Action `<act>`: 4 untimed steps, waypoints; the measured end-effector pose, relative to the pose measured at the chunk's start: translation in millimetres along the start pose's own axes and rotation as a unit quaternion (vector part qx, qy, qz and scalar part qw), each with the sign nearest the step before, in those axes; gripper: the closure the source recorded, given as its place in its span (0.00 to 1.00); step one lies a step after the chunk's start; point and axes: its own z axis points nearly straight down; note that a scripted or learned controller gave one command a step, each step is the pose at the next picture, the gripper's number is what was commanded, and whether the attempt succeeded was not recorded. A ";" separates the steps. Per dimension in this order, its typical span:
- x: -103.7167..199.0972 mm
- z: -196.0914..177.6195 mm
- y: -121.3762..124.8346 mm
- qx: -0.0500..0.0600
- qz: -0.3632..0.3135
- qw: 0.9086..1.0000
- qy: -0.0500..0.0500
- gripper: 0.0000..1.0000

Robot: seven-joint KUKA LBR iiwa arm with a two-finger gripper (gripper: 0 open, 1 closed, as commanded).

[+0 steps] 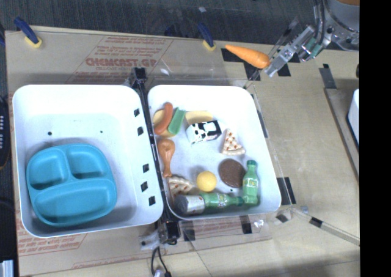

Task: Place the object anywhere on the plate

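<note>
Lower left of the frame, a sky-blue divided plate (70,184) sits in a white bin (36,101). The carrot (247,55) at upper right is orange. In the right white bin (253,107): a black-and-white patched cow (203,131), a yellow lemon (206,180), a brown cookie (231,172), a green bottle (250,182) (yellow label), and a tan pizza slice (231,143) with red dots.

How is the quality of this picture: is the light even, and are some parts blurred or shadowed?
In the camera view the light is soft and even; the white bins look bright without strong glare. The blue plate throws a faint shadow on the bin floor. The gripper, with the carrot at its tip, is slightly soft, and the small toys in the right bin lack fine detail.
</note>
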 end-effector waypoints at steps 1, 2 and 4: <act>-14.9 -156.4 16.2 0.002 0.156 0.988 -0.002 1.00; 12.8 -121.5 -15.6 0.003 0.014 1.000 0.004 1.00; -11.8 -153.7 17.0 0.000 -0.249 0.968 0.001 1.00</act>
